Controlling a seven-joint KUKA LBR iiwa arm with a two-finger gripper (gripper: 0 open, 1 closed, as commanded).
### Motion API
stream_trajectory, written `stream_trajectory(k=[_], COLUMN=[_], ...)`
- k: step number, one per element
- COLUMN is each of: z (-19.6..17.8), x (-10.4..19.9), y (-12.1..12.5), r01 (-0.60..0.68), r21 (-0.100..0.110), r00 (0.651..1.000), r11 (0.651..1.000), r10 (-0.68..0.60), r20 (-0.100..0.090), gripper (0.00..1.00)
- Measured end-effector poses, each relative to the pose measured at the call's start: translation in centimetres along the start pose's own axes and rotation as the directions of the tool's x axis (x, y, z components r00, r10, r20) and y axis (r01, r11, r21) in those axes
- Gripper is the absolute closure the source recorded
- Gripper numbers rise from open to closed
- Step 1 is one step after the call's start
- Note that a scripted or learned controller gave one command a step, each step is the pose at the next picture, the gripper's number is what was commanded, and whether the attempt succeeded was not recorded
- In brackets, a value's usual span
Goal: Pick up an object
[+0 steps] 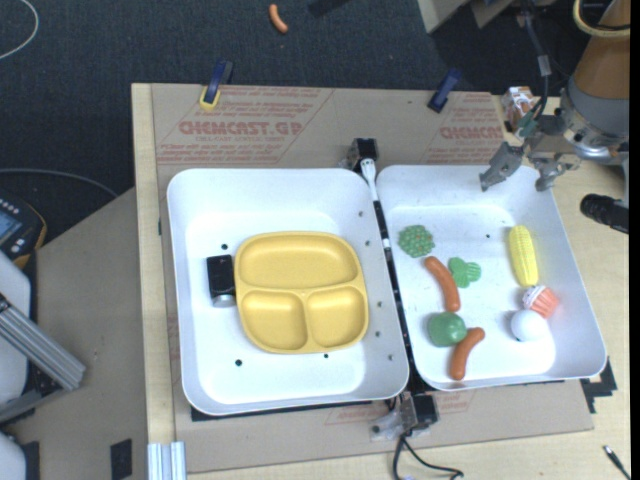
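hovering over right bin (570,268) far rim, pincer (522,173) spread (holding nothing).

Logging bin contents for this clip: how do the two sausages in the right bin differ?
The upper sausage lies mid-bin, tilted down to the right, its lower end near a small green piece. The lower sausage lies nearer the front rim, tilted the opposite way, its upper end against a dark green vegetable. Both are orange-red and similar in length, and both lie flat, apart from the gripper.
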State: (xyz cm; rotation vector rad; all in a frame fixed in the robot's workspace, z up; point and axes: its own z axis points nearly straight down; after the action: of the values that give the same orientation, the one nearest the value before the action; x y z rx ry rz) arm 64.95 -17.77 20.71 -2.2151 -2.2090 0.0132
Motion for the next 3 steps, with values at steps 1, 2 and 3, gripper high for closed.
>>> stream_trajectory(k=[1, 2, 3], z=[-0.9, 5.0, 10.8], x=[0.0, -0.3, 0.1], y=[0.3, 1.0, 1.9], r01=[0.003, 0.004, 0.006], r21=[-0.015, -0.011, -0.010], r00=[1.000, 1.000, 1.000], r11=[1.000, 1.000, 1.000], r10=[-0.003, -0.004, -0.006], r20=[0.003, 0.003, 0.002], gripper=[0.00, 0.00, 0.00])
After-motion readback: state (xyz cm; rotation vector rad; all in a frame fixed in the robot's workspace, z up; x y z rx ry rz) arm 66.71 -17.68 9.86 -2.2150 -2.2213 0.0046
